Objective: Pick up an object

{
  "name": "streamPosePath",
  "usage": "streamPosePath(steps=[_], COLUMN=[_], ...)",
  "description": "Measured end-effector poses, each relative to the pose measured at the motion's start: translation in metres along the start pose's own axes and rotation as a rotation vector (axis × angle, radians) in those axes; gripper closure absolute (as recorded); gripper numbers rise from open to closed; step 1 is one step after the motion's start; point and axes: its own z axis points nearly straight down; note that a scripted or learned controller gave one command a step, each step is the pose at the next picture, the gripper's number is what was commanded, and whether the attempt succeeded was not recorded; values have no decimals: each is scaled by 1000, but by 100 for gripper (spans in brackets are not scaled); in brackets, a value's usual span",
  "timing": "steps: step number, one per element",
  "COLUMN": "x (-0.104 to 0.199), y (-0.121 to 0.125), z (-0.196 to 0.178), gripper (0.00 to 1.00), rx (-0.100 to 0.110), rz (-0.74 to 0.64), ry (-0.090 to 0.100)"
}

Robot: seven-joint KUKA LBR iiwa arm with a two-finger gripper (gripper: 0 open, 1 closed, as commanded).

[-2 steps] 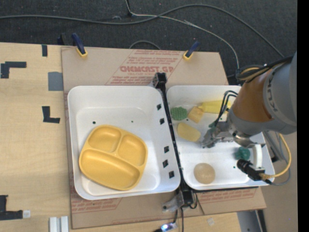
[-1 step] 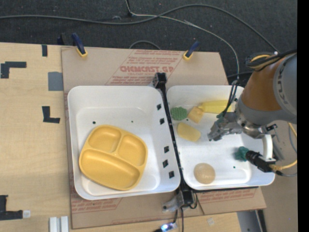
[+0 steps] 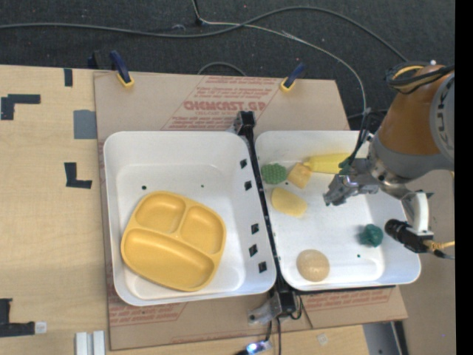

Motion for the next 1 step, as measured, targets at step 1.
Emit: streamPosePath(steps=[1], x=[0], y=[1], z=[-28], gripper=[100], rx=[1], rz=[1], ry=[0])
